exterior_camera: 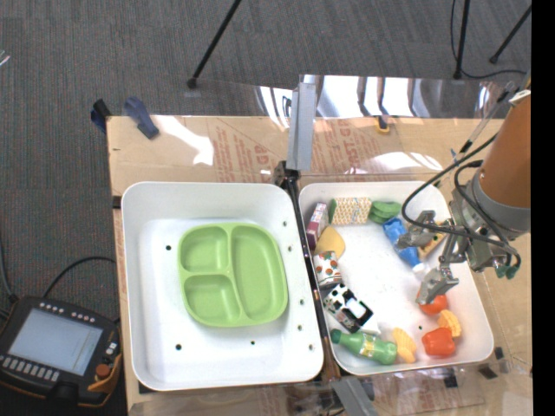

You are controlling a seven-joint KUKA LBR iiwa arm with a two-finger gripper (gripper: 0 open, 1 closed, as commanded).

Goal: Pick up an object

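Bench point(217, 150): brown board with red lettering under a glossy clear film, bearing two shallow white bins side by side. Left bin point(147, 232) has smooth moulded plastic walls with rounded corners; right bin point(373, 258) is the same make and serves as the pick source, so all the small items sit there.

Arm point(512, 159): enters from the right, orange band above grey wrist, cables looping off it. Wrist is angled down over the right half of the right bin, presumably to reach the pieces near that wall.

Green plate point(232, 274): matte plastic, three compartments, rounded rectangle, lying flat in the middle of the left bin. Likely a drop target.

Gripper point(436, 286): metal, low in the right bin, tips just above or touching a red-orange piece point(436, 304). Finger spacing cannot be told at this slant, and nothing can be confirmed as held.

Candidate objects, right bin: a green bottle point(368, 346) lying on its side near the front wall; a black-and-white block point(347, 306) beside the dividing wall; a patterned tan box point(351, 210) at the back; blue pieces point(401, 239) just behind the gripper; an orange pepper-shaped piece point(438, 342) at the front right corner; a yellow wedge point(330, 243). All look like hard toy plastic.

Judgement: descent onto the red-orange piece, grasp not established.
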